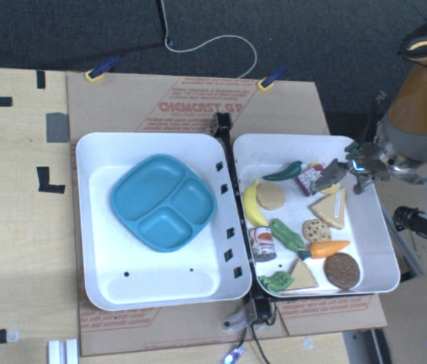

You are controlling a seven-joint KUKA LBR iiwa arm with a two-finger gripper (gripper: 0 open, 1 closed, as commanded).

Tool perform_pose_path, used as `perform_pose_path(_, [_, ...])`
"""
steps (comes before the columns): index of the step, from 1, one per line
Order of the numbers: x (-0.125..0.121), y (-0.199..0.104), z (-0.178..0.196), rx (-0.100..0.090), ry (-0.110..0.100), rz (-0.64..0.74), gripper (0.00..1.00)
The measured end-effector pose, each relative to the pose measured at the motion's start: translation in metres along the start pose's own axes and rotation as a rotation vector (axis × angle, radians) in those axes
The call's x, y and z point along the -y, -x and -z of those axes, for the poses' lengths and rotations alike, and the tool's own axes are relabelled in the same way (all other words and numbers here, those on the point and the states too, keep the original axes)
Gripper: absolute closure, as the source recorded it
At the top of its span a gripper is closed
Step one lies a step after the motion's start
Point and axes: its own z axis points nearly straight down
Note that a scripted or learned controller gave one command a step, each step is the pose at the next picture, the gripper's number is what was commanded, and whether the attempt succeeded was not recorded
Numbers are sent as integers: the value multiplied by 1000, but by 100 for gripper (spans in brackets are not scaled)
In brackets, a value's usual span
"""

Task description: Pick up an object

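**Mia:** Where is the robot's claw?

**Ben:** The gripper [333,174] is low over the far right part of the right white bin [372,275]. I can't tell if it is grasping anything.

**Mia:** What is under it?

**Ben:** A little dark purple packet [309,180] and a pale yellow cheese wedge [330,208], very close together. A long green pepper [282,172] is just beside the packet.

**Mia:** What could go wrong?

**Ben:** I think it could nip two toys at once, or push one away. The toys are crowded, so one may slip out.

**Mia:** And the other bin?

**Ben:** The left white bin [92,203] holds a blue plastic tray with three sections [163,202], well apart from the claw.
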Motion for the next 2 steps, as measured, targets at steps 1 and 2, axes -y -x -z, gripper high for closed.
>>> perform_pose_path(1, [69, -69, 1, -3, -5, 4, 0])
perform_pose_path(2, [67, -66, 11, -1, -2, 2, 100])
